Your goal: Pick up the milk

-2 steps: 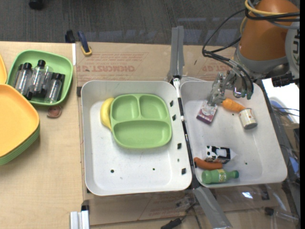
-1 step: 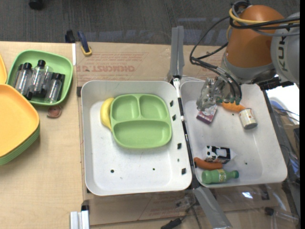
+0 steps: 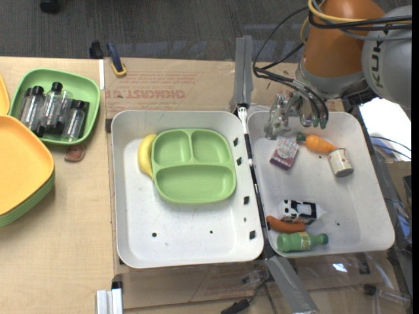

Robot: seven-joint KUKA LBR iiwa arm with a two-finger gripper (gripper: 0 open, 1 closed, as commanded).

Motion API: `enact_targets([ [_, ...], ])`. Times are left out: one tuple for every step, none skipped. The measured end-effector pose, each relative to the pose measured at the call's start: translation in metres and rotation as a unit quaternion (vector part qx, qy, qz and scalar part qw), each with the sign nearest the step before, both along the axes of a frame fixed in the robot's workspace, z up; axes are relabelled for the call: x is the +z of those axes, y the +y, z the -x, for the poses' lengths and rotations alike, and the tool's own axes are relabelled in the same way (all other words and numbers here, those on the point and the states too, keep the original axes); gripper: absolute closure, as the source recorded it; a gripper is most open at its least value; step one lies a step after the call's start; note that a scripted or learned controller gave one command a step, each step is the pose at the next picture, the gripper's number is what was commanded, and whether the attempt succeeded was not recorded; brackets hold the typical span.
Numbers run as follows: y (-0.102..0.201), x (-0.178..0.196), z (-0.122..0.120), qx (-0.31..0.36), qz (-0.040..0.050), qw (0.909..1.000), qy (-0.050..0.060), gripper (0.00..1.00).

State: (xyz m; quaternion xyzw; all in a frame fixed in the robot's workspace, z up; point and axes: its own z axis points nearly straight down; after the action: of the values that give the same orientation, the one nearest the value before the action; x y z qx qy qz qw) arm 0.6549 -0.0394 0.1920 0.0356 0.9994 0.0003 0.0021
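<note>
Gripper (image 3: 291, 118) hovers over the top-left of the right bin (image 3: 373, 231), just above a small pink packet (image 3: 285, 153); can't tell its state. Milk (image 3: 299, 210) (black-and-white carton) lies well apart from it near the bin's front edge, touching a red sausage (image 3: 286, 224), with a green bottle (image 3: 300, 241) just below.
</note>
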Motion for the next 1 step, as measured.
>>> enact_targets([
  [-0.0439, 0.0006, 0.033, 0.02, 0.0003, 0.9998, 0.0, 1.0],
])
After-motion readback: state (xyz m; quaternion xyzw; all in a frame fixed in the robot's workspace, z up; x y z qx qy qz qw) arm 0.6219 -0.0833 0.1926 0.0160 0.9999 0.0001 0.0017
